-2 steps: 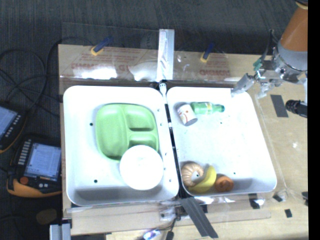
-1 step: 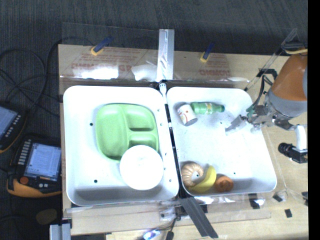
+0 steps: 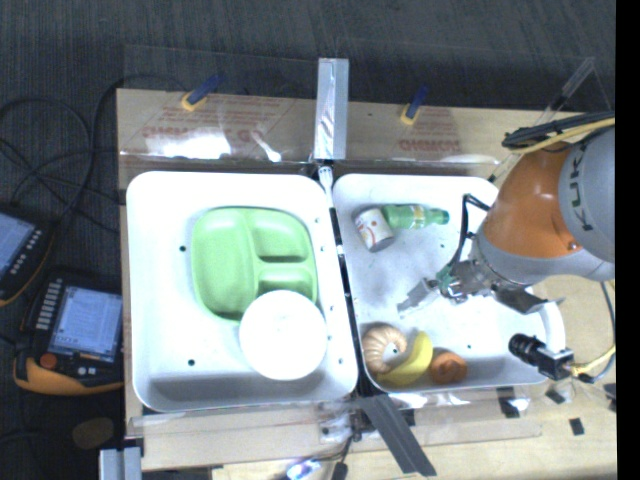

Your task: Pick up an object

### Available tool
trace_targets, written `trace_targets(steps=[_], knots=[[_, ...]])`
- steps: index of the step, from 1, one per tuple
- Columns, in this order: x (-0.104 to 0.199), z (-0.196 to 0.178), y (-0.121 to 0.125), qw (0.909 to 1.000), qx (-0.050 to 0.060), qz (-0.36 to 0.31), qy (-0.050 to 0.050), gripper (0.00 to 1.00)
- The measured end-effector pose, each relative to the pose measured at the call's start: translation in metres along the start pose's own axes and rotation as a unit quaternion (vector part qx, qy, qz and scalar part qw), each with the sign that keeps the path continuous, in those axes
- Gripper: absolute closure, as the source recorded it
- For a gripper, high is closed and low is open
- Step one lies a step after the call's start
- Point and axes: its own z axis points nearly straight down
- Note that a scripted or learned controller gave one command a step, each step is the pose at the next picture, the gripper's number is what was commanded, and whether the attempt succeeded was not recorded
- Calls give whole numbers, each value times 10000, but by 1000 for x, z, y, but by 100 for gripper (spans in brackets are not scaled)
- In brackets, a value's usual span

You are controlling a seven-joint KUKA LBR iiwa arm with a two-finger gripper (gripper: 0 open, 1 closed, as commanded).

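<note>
The fingers (image 3: pixel 418 296) hover centre-right in the right bin (image 3: pixel 520 343); whether they are spread or closed cannot be told. A green bottle (image 3: pixel 412 215) lies above them, a banana (image 3: pixel 412 360) below, both apart.

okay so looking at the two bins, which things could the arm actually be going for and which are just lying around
Within the job, in the right bin beside the gripper:
green plastic bottle
small white-and-red can
yellow banana
tan spiral shell-shaped toy
small orange round object

Lying about:
green divided plastic tray, left bin
round white plate, left bin
handheld screen devices, off the bench
</note>
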Motion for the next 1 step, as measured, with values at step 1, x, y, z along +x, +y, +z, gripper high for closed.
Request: trace_targets(steps=[1], knots=[[0, 0, 0, 10000, 2, 2, 0, 0]])
